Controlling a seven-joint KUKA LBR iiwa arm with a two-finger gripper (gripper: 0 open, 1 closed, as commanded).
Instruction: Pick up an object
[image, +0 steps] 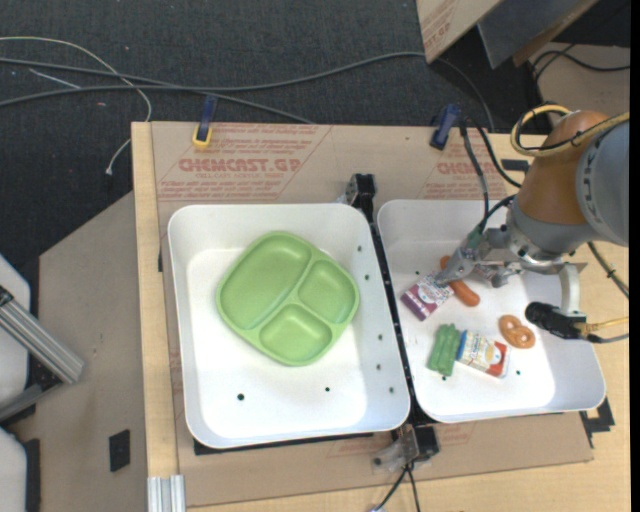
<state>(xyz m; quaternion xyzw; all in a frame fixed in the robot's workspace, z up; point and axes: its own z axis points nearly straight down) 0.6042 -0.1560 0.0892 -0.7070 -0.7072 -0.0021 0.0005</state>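
The tool (463, 268), its grip state impossible to tell, is hovering over the right bin (575, 385), just at twelve o'clock of the orange sausage (465, 293) beside the purple packet (426, 298), seemingly lining up a pick.

Robotics lab or test cell. Table (160, 300) topped with brown protective sheeting stamped with a maker's name, held at the far edge by blue clamps (205, 108). Two white bins (190, 300) fixed side by side with black brackets. Loose cables (90, 75) trail over dark carpet (300, 50). Grey industrial arm (590, 190) with orange band reaches in. Cardboard box (450, 25) beyond the table.
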